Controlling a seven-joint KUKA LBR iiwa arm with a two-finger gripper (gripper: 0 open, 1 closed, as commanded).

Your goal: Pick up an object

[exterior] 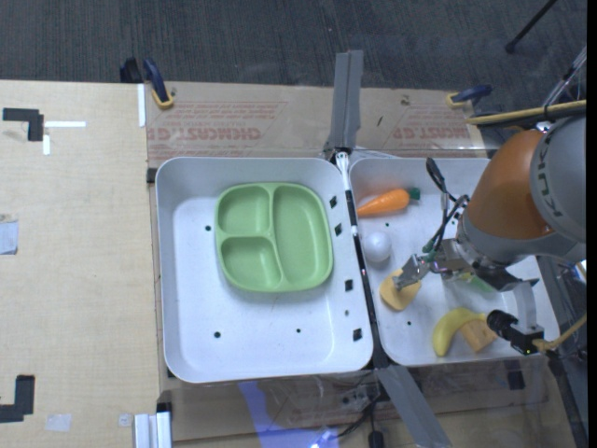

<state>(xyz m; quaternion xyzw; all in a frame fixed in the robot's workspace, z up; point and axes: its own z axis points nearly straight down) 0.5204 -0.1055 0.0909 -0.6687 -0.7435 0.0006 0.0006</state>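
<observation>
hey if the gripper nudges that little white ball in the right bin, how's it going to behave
The white ball looks round and smooth, so it would probably roll away rather than slide. It sits close to the right bin's left wall, which may stop it quickly. Its small size suggests it is light, and its curved surface could slip out of the gripper.

1. Carrot (383, 203): orange with a green top, lying roughly level near the far wall of the right bin (392, 343).
2. White ball (376, 245): round, just in front of the carrot, beside the divider.
3. Yellow-tan piece (399, 292): small and irregular, nearer than the ball.
4. Banana (450, 329): yellow, curved, near the front rim.
5. Tan-orange piece (480, 334): touching the banana's right side.
</observation>
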